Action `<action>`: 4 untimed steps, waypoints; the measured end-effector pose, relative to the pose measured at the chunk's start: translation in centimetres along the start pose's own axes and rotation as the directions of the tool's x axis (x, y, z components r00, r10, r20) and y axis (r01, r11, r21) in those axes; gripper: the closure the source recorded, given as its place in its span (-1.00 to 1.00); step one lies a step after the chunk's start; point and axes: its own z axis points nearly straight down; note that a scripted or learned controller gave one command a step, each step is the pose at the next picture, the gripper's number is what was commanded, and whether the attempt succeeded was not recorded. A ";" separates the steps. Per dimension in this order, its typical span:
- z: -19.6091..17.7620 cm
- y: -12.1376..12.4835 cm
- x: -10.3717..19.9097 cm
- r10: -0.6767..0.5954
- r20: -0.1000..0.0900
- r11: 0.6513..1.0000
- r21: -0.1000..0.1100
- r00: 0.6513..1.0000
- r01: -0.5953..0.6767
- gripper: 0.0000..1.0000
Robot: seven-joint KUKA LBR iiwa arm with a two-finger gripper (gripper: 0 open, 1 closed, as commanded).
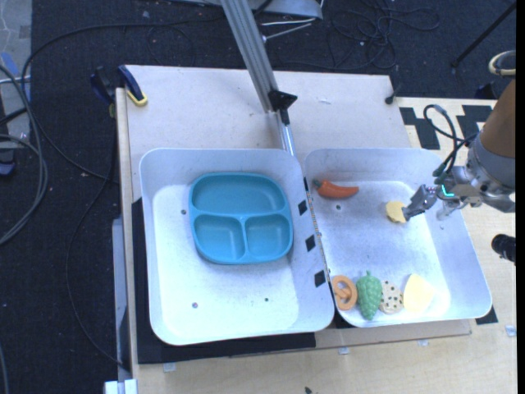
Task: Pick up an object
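clamp (131, 89): blue and yellow, upper left of frame, on the bench's (213, 109) left corner.
left bin (164, 302): white, shallow, centre-left of frame, speckled floor.
blue tray (241, 217): three compartments, sits in the upper half of the left bin, a little tilted. All compartments bare.
metal pole (250, 43): runs from top centre of frame down to the seam between the two bins, black bracket near its lower end.
right bin (459, 253): white, centre-right of frame, touching the left bin along the middle seam.
orange carrot-like piece (337, 190): upper left of the right bin, lying roughly level, just beside the seam.
pretzel (344, 292): lower left corner of the right bin, against the wall.
green bumpy piece (370, 295): just right of the pretzel, touching it or nearly so.
spotted cookie (391, 298): next right, tucked between the green piece and the pale wedge.
pale yellow wedge (417, 294): end of that bottom row, lower middle of the right bin.
small yellow piece (397, 212): upper middle of the right bin, alone, well apart from the bottom row.
gripper (425, 201): right of frame, low over the right bin, tips just beside the small yellow piece's right edge; can't tell the finger gap or whether it has contact. Nothing visibly held.
arm (496, 158): grey, enters from the right edge, cable looped above the wrist.
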 end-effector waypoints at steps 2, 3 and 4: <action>5.3 -0.4 -0.9 0.002 0.000 1.000 0.001 1.000 -0.002 -1.00; 10.4 0.5 -1.3 0.001 0.000 1.000 0.000 1.000 -0.001 -1.00; 11.8 0.6 -1.3 0.001 0.002 1.000 -0.005 1.000 -0.001 -1.00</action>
